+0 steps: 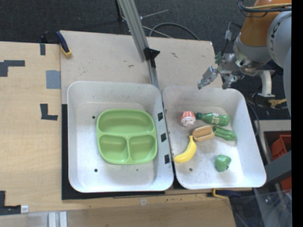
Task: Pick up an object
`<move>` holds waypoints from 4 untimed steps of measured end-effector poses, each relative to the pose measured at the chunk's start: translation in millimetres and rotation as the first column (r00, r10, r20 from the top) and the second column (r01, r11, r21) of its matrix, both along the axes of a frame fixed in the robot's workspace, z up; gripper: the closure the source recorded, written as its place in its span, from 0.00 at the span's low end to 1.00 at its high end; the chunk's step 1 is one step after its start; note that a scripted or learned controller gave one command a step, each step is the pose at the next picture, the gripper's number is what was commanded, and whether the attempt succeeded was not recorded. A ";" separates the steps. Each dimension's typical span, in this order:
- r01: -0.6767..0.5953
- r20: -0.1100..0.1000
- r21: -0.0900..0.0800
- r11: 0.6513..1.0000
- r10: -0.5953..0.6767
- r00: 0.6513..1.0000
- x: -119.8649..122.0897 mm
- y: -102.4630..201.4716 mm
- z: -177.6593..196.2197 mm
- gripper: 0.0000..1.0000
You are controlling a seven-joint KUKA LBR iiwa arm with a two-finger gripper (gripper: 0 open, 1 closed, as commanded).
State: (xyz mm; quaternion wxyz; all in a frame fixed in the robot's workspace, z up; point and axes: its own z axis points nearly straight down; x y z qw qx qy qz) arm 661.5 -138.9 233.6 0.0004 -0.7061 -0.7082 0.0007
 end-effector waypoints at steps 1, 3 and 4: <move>0.000 0.000 0.000 1.000 0.000 1.000 0.0 -0.2 0.0 0.00; 0.001 -0.005 0.000 1.000 -0.001 1.000 -1.5 -0.1 -109.6 0.00; 0.000 -0.002 -0.001 1.000 0.000 1.000 -2.3 0.9 -147.5 0.00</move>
